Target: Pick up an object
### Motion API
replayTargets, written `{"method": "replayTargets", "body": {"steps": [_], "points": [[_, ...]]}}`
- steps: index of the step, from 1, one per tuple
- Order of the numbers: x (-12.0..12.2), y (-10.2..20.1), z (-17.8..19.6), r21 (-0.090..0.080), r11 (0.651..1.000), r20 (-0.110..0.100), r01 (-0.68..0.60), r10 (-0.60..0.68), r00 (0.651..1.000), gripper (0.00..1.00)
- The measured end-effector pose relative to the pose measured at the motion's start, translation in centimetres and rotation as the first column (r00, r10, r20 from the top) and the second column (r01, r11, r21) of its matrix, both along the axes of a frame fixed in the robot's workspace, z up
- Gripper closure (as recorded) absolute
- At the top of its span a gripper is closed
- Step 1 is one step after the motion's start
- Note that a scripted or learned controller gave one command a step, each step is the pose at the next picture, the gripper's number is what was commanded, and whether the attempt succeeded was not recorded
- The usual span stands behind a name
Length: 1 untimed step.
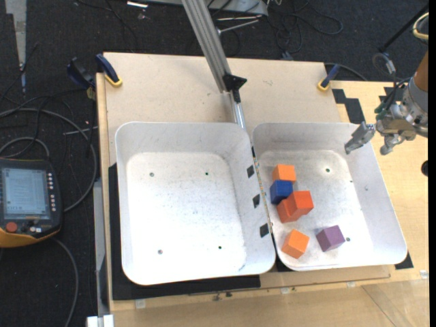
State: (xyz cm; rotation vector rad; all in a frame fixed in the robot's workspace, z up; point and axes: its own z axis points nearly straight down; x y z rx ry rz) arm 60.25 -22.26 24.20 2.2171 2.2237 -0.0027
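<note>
Two shallow white bins sit side by side on the counter (204,87). The left bin (129,155) has small dark specks on its floor. The right bin (381,210) holds five little blocks, all bunched toward the side next to the left bin.

At the top of the bunch is a small orange cube (285,174). A blue cube (280,192) touches it from just below, at about 7 o'clock. A bigger red-orange cube (295,205) sits at 4 o'clock from the blue one and touches it. Lower down, near the front wall of the bin, lies another orange cube (296,243). A purple cube (330,238) rests just beside it at 3 o'clock, with a small gap between them.

The claw (373,140) hangs over the far right corner of the right bin, above the rim. Its two fingers are spread apart, with nothing between them. One finger (356,139) points down toward the bin floor.

From the claw, the blocks all lie toward 7 and 8 o'clock, well apart from it. The small orange cube is the nearest one. The purple cube is at about 7 o'clock from the claw, farther down the bin.

A grey handheld screen (26,199) lies on the dark floor at 9 o'clock from the bins.
</note>
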Motion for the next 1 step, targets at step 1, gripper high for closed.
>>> {"method": "replayTargets", "body": {"steps": [1], "points": [[3.03, 4.72, -11.16, 0.005, 1.000, -0.006, -0.002, 0.002, 1.000, 0.00]]}}
